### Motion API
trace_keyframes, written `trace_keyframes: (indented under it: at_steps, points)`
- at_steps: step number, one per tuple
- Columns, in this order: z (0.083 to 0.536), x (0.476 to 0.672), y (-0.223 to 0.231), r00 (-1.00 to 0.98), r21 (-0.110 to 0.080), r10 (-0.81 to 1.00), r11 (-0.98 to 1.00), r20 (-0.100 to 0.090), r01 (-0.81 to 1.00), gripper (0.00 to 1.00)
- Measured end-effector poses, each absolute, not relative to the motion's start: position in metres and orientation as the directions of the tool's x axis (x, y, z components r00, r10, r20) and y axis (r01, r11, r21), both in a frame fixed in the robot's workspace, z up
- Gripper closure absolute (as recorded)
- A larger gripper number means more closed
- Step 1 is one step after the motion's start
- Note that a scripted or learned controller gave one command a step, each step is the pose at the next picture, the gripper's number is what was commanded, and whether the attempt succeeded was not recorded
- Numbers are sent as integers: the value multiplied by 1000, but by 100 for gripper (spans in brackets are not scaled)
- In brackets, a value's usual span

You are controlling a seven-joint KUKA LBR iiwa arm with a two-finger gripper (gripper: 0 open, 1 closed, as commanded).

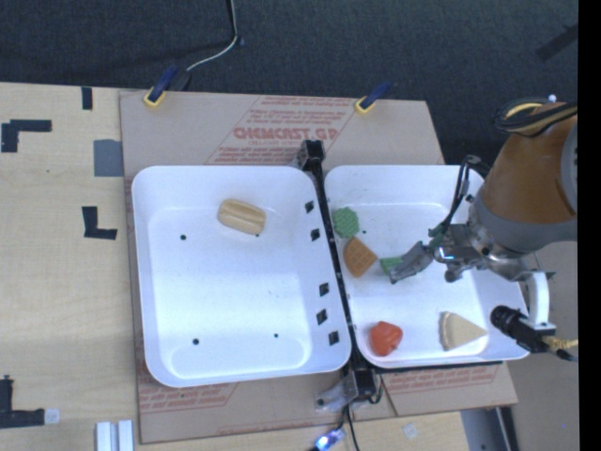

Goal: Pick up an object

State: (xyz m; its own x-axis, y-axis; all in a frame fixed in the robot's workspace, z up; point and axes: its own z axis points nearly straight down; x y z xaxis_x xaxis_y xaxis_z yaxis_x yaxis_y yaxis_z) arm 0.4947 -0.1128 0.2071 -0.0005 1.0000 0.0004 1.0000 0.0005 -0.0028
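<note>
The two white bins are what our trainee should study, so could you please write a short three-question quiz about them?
1. True or false: the tan bread roll lies in the right bin.
2. Which item lies nearest the gripper? A) red piece B) orange piece C) pale wedge
3. How many items lie in the right bin?

Key: 1 false, it lies in the left bin; 2 B; 3 four, counting the green piece.
</note>
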Motion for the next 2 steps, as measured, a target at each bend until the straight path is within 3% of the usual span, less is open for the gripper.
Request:
trace_keyframes:
  at_steps: [1, 2]
  points:
    - [205, 549, -117, -3, 2, 1000, 3, -1, 1000, 0]
    - [182, 480, 23, -14, -9, 1000, 14, 6, 1000, 0]
